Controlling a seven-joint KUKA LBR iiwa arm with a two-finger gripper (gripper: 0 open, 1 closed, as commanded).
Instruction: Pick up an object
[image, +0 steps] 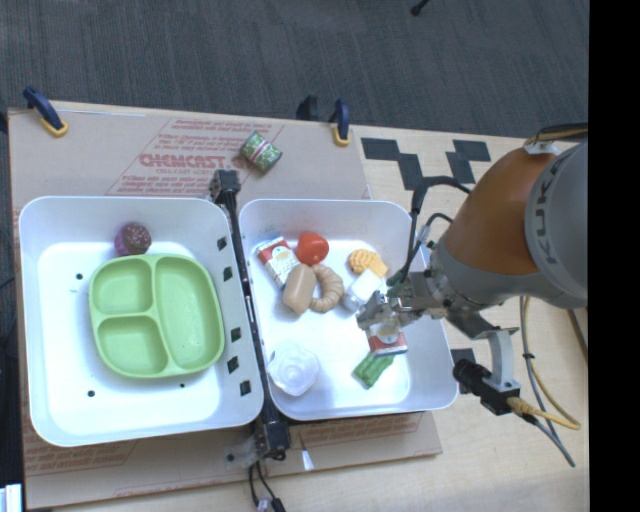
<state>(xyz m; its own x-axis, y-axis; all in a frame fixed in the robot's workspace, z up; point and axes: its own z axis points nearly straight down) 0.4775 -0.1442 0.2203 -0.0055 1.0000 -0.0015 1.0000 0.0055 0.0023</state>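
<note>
I see the jaws (380, 322) low in the right bin (425, 395), near its right wall, but I cannot tell how wide they stand. Just below them lie a red packet (388, 344) and a green piece (372, 369). A green divided plate (155, 314) fills the left bin (40, 400).

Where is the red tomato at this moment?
The tomato lies in the right bin, near its far wall, beside the bread roll and left of the gripper.
</note>
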